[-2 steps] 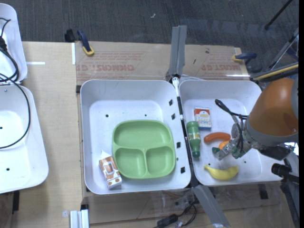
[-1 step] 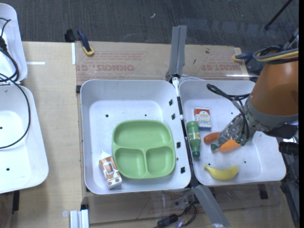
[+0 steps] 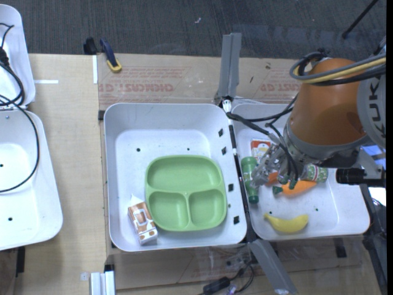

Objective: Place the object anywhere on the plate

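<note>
Two shallow white bins are seen side by side on the bench. In the left white bin (image 3: 123, 165), a light green plastic plate with three compartments (image 3: 185, 192) is set right of the middle, near the front. A small orange-and-white carton (image 3: 142, 222) is tipped against the bin's front left corner, just beside the plate's lower left edge, and nothing is seen lying on the plate itself.

Over in the right white bin (image 3: 344, 223), the grey arm with the orange band (image 3: 328, 106) is reached in from the right, and its two-finger gripper (image 3: 274, 168) is brought low over a cluster of items. Whether the jaws are open or closed cannot be told: the metal parts are lost among the clutter beneath them, and no item can be confirmed between them.

A green plastic bottle (image 3: 250, 180) is laid along the bin's left wall, just left of the gripper. An orange carrot-shaped toy (image 3: 298, 187) is lying just right of the gripper, and a green-labelled packet (image 3: 316, 174) is touching its upper side. A white card with red print (image 3: 260, 147) is partly covered by the wrist. A yellow toy banana (image 3: 286, 222) is resting apart from the rest, near the front of that bin.
</note>
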